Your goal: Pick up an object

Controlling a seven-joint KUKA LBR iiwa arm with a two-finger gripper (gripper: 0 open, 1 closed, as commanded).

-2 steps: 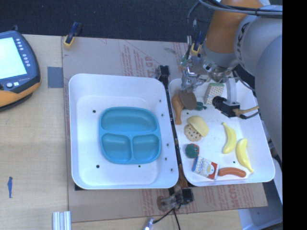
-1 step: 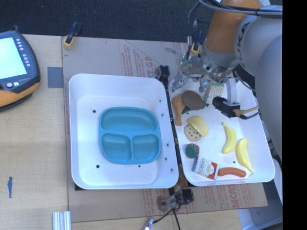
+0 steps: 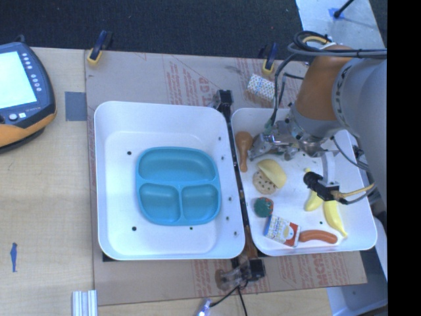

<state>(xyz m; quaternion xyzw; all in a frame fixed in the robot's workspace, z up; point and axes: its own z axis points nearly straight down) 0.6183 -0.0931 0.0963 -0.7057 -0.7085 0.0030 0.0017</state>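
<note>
Two white bins: the left bin (image 3: 105, 176) bears one blue divided plate (image 3: 177, 184); the right bin (image 3: 365, 236) — two bananas (image 3: 327, 209), one sausage (image 3: 317, 237), one carton (image 3: 281, 230); gripper (image 3: 273, 143) low above it.

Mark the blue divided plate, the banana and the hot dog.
blue divided plate (image 3: 177, 165): camera view, floor of the top compartment.
banana (image 3: 334, 217): camera view, middle of the yellow body.
hot dog (image 3: 318, 237): camera view, middle of the red sausage.

Two white bins (image 3: 105, 176) – one blue plate (image 3: 177, 184), one banana (image 3: 331, 214)
</note>
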